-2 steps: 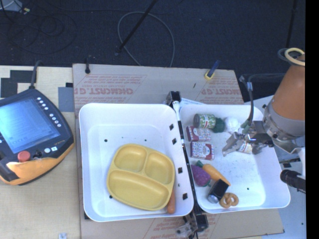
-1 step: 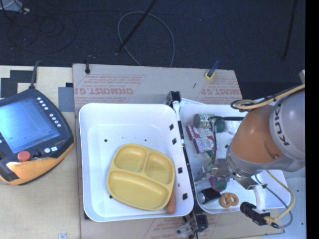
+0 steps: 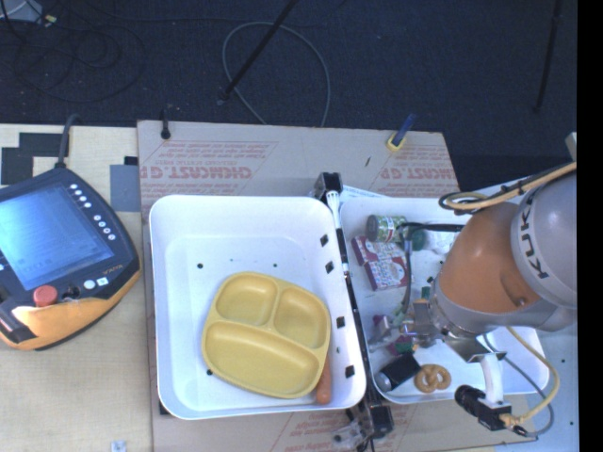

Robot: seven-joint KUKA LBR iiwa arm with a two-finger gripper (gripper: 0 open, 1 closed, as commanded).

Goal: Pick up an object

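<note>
Arm low over your right bin, among the small objects.

Starting at your left, the teach pendant lies on the bench. Next, the left bin holds a yellow divided plate with an orange carrot-like piece against its lower right edge. In the right bin you have a green can, a red-and-white packet, a black block and a pretzel. The gripper sits just above the block and pretzel; you cannot tell its opening or whether it holds anything.
</note>
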